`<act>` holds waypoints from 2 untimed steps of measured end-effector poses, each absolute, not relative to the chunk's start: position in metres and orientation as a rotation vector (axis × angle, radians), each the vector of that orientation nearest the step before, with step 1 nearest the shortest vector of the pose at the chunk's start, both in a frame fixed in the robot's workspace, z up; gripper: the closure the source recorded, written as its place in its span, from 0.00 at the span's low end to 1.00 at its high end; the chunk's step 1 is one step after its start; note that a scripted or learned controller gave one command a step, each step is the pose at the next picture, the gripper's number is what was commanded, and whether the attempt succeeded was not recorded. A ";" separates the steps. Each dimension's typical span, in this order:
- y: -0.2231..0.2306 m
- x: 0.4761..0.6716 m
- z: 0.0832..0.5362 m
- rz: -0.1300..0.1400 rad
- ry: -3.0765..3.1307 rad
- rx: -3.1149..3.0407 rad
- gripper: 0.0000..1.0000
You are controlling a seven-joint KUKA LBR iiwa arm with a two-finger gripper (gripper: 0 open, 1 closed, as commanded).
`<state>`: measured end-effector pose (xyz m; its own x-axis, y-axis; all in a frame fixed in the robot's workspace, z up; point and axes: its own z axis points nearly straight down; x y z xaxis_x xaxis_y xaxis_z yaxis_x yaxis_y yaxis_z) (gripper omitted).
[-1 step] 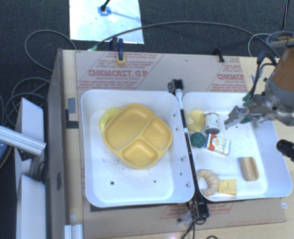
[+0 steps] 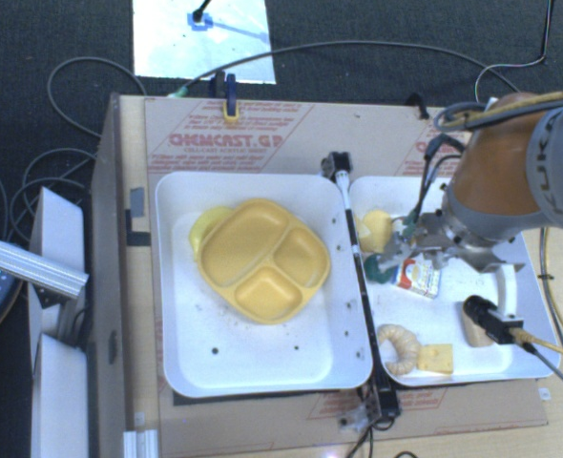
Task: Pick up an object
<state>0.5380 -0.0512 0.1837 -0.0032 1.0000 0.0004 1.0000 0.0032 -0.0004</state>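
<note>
Closest to the lens and blurred: grey arm (image 2: pixel 510 189) with an orange band, reaching in from the right over the right bin. Then, starting at the left: left white bin (image 2: pixel 181 351), holding a yellow three-compartment plate (image 2: pixel 262 260) turned cornerwise and lying over a paler yellow thing (image 2: pixel 203 227), peeking out at the plate's far left edge. Next, the right white bin (image 2: pixel 510 375), set rim to rim against the left one. Just inside its left wall, toward the far side, a round yellow ball (image 2: pixel 377 225), perhaps a toy fruit. Nearer the front from it, a dark green object (image 2: pixel 377 271), with the gripper (image 2: pixel 394 259) low over it; touching or just above, cannot tell. Claw's opening: cannot tell, and likewise any hold on a thing. Just right of the green object, a red-and-white packet (image 2: pixel 421 278). By the front wall, a pale ring-shaped pastry (image 2: pixel 399 346) touching a yellow block (image 2: pixel 438 359) on its right. Farther right, a tan lump (image 2: pixel 471 330), partly hidden
</note>
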 end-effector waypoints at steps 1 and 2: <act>-0.088 0.547 0.088 -0.008 -2.229 -2.225 0.00; -0.095 0.611 0.087 0.005 -2.220 -2.218 0.00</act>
